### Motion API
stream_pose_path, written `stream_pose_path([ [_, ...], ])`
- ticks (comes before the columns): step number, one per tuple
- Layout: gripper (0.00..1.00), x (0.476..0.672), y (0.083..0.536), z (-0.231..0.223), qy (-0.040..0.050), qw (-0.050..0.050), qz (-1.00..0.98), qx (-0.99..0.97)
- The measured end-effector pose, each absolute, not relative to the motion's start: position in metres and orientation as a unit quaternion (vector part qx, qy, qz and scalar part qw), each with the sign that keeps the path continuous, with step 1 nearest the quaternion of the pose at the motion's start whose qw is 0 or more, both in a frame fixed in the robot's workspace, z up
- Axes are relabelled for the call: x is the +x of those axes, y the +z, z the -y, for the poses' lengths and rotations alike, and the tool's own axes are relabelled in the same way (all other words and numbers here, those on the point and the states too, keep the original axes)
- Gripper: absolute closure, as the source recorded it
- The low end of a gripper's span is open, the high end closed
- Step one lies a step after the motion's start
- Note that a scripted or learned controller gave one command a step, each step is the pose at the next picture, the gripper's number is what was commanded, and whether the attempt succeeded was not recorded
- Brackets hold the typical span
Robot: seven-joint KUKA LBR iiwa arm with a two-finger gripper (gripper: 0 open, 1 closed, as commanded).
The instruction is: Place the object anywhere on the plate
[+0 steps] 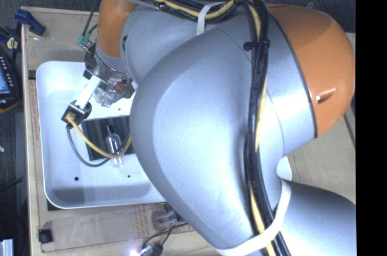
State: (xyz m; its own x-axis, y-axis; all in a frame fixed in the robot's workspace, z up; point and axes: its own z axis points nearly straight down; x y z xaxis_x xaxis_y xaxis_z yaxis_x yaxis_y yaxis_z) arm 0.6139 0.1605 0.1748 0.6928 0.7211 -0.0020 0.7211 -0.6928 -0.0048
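The grey arm (pixel 211 128) with its orange band (pixel 112 13) bulks across most of the camera view, reaching over the left of the 2 white bins (pixel 54 176) on the tabletop (pixel 66 22). Its wrist hangs above the bin's far half, and the tool (pixel 112 143) appears to point down over a dark rectangular shape (pixel 97 128) lying on the bin floor, which may be the plate, though the arm covers much of it. A yellow cable (pixel 84 149) loops from a small black fitting (pixel 77 111) beside the wrist down past that dark shape. Whether the tool is parted or closed, I cannot tell; the parts at its tip are too small and too glinting to read. The object to be placed cannot be picked out with any confidence, either on the dark shape or between the tool's parts, so its whereabouts stay unknown. As a judgement, the task is somewhere at the grasp or the set-down over the bin, with nothing to confirm that the placing is done.
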Motion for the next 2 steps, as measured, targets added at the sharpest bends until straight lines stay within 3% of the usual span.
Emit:
stream_pose_path([
  [1,1.00,0.625,0.172,-0.116,0.0034,0.003,0.403,-0.915],
  [2,1.00,0.649,0.195,-0.130,0.0008,0.001,0.302,-0.953],
])
